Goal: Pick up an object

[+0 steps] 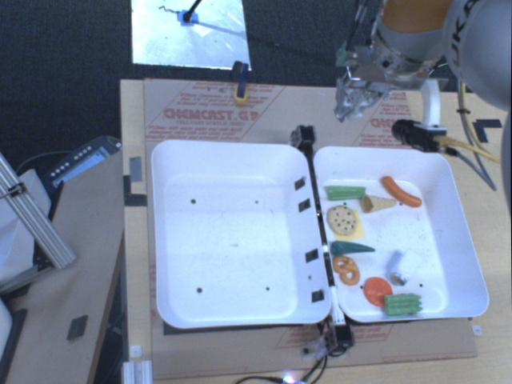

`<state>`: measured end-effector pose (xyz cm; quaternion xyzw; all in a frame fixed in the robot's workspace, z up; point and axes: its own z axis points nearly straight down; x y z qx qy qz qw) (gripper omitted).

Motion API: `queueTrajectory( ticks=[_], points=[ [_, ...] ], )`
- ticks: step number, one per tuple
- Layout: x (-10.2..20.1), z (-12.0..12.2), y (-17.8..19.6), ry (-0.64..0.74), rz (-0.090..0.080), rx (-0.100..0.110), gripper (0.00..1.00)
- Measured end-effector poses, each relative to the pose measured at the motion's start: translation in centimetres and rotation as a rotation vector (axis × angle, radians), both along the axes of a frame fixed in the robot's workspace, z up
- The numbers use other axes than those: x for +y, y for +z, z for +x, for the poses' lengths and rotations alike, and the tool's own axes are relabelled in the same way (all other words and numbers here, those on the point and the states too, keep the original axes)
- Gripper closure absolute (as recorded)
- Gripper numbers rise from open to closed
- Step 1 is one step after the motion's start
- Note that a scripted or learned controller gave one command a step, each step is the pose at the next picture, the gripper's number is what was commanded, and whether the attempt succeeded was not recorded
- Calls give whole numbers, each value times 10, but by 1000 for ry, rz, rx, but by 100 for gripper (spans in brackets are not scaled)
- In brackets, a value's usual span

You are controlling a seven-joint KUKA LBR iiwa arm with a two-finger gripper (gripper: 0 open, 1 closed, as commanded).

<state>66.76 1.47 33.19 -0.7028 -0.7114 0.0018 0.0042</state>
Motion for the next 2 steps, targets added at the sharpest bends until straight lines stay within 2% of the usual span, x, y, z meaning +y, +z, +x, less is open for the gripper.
queueTrajectory(
  ticks=[1, 2],
  points=[
    [28, -2, -124, -5, -2, 3, 100],
    [46, 0, -146, -5, -3, -7, 100]
  ],
)
